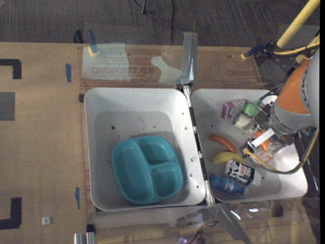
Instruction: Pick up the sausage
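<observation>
**Over the right bin, sausage lying free**

Over the right bin [297, 184] I have the arm [294, 98] reaching in from the right, its orange band showing above the wrist. From my view the gripper [256, 145] hangs above the middle of that bin, but the wrist covers the fingers and I cannot tell how they stand.

I see the sausage [223, 142], orange-red and slim, on the bin floor just left of the gripper, slanting from far-left to near-right. Nothing appears to grip it. Its near end touches or nearly touches the banana [227, 158], which curves just nearer to me. Right of the banana lies a black-and-white carton [239, 172], and nearer still a blue bottle [227, 184] on its side by the near wall. Toward the far side sit a small purple-and-white carton [232, 109] and a green item [251, 109], close under the wrist.

On my left, the left bin [101, 105] holds a teal divided tray [147, 170], set toward its near side, well apart from the arm.
</observation>
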Motion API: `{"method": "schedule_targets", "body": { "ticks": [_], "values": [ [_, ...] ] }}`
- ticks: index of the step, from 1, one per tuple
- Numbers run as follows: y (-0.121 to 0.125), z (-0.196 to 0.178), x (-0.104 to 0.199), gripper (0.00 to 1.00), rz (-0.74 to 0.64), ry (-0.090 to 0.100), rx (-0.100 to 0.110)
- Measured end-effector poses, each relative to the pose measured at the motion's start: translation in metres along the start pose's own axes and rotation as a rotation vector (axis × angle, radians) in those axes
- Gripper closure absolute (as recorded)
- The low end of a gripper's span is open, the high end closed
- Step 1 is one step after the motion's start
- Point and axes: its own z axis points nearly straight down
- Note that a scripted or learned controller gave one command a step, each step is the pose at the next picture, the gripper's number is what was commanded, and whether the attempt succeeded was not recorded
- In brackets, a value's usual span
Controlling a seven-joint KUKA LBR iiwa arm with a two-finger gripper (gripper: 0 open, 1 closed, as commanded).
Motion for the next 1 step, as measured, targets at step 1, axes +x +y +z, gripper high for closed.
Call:
{"method": "schedule_targets", "body": {
  "ticks": [1],
  "values": [
    [0.0015, -0.0853, 0.0701, 0.0, -0.056, -0.016, 0.024]
  ]
}}
